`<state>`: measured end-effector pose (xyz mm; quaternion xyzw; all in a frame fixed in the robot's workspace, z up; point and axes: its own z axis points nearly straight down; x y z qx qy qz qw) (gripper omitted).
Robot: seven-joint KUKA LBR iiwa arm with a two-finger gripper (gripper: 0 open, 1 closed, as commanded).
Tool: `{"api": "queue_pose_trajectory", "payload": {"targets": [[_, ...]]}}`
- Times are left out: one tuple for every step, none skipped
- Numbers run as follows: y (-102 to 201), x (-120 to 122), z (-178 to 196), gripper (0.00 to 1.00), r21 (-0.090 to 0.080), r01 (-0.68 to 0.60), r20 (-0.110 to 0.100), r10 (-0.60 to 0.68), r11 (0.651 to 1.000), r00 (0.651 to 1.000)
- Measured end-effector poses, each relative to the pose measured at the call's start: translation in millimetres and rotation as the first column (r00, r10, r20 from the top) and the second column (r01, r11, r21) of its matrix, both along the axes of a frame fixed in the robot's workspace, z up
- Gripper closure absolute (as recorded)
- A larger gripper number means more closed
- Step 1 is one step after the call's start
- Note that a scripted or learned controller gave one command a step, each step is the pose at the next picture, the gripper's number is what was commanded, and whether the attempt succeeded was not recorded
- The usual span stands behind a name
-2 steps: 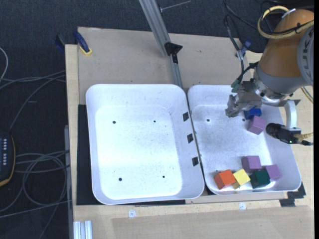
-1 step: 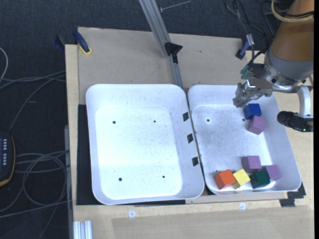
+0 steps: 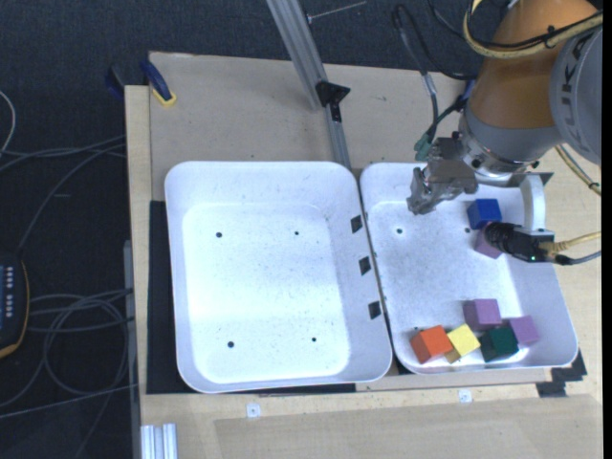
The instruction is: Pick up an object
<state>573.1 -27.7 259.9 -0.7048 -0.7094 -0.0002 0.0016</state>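
Near edge of the plain wooden table (image 3: 287,419): two shallow white plastic bins sit side by side. At the near end of the right-hand bin (image 3: 421,285) lies a cluster of small cubes: an orange cube (image 3: 431,342), a yellow cube (image 3: 463,339) touching it, a dark green cube (image 3: 498,342) just beside the yellow one, a purple cube (image 3: 482,312) behind them, and a second, paler purple cube (image 3: 523,330) at the right of the group. The left-hand bin (image 3: 258,275) shows a speckled white floor with four small dark dots.

Farther back in the right-hand bin, a purple block (image 3: 489,247) lies partly hidden under a black fitting on the arm, and a blue cube (image 3: 484,211) lies just behind it, near the bin's far right wall.

The grey end effector (image 3: 422,202) hangs over the far left part of the right-hand bin, well apart from the near cluster and beside the blue cube; nothing is visible between its fingers, and whether they are spread or closed cannot be told. Above it rises the arm's orange band (image 3: 521,60). A grey metal pole (image 3: 301,46) slants across the far table.
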Motion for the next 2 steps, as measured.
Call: {"api": "queue_pose_trajectory", "payload": {"targets": [[60.6, 4.2, 1.0, 1.00, 0.000, -0.001, 0.003, 0.001, 1.000, 1.000], [114.5, 14.9, 0.3, 1.00, 0.000, 0.000, 0.004, 0.000, 1.000, 1.000]]}}
